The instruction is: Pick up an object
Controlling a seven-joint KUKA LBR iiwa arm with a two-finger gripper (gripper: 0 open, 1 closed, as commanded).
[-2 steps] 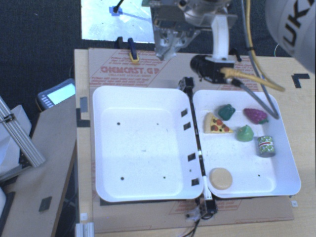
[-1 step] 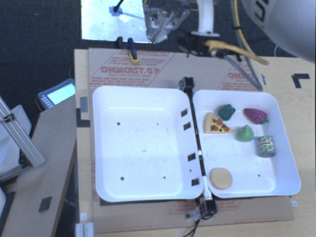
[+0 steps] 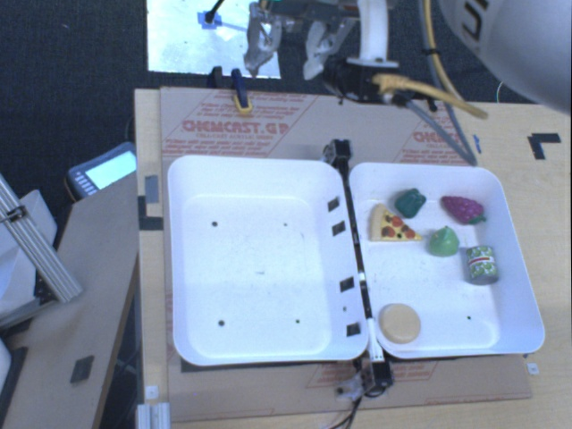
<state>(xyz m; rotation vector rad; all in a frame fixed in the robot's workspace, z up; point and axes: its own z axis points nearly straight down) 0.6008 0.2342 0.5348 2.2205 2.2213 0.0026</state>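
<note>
My gripper [image 3: 288,47] hangs high at the top of the camera view, above the bench's far edge, its two metal fingers [image 3: 259,43] spread apart with nothing between them. In the right bin [image 3: 514,266] lie a pizza slice [image 3: 392,225], a dark green vegetable [image 3: 410,202], a purple grape bunch [image 3: 463,208], a light green pear-like piece [image 3: 443,241], a small can [image 3: 481,264] and a tan round cookie [image 3: 399,323]. All of them lie well below and to the right of the gripper.
The left bin [image 3: 192,239] sits beside the right one, joined at a black-clipped divider [image 3: 350,248]. A cardboard sheet [image 3: 268,123] lies under both bins. Yellow and grey cables [image 3: 429,92] trail from the wrist over the far bench. A device with a screen [image 3: 103,172] rests at left.
</note>
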